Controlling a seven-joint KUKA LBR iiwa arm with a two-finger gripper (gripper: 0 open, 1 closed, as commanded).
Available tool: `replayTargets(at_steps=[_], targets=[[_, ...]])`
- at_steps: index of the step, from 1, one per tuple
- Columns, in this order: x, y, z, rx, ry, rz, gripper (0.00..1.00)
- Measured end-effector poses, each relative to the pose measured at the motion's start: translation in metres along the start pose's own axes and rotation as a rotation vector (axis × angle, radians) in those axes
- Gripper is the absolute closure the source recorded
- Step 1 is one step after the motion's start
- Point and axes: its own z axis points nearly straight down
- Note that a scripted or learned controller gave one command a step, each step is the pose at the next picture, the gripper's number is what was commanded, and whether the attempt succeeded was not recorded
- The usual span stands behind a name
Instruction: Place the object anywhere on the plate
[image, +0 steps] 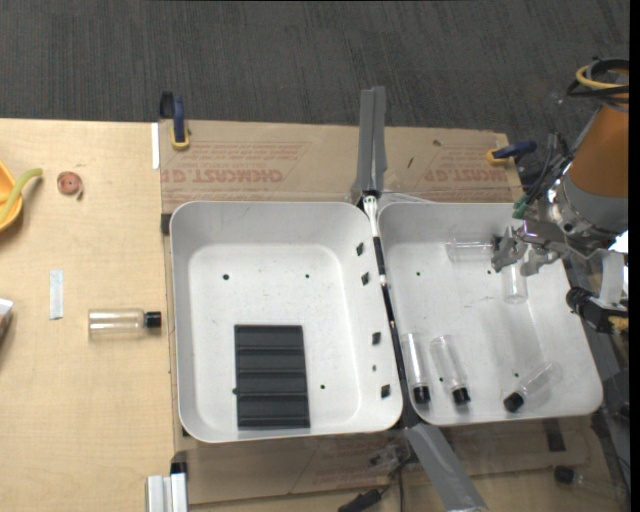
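Gripper (517, 252): over right bin (480, 320), far side; we cannot tell whether it grips. Vial (514, 285): clear, just near of gripper, axis near-far. Plate (270, 375): black, left bin (260, 270), well left of both.

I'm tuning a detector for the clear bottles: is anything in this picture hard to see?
Camera view: lighting is even and soft; the clear bottles wash out against the white right bin, showing mainly by their black caps; the black ridged plate is crisp; the gripper looks slightly blurred.
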Motion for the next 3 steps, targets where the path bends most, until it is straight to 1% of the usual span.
replayTargets(at_steps=[1,2,3], targets=[[0.0,0.0,0.0,0.0,0.0,0.0,0.0],[-0.024,0.058,-0.003,-0.002,0.0,-0.032,0.0],[-0.037,0.089,-0.059,-0.004,-0.001,-0.212,0.0]])
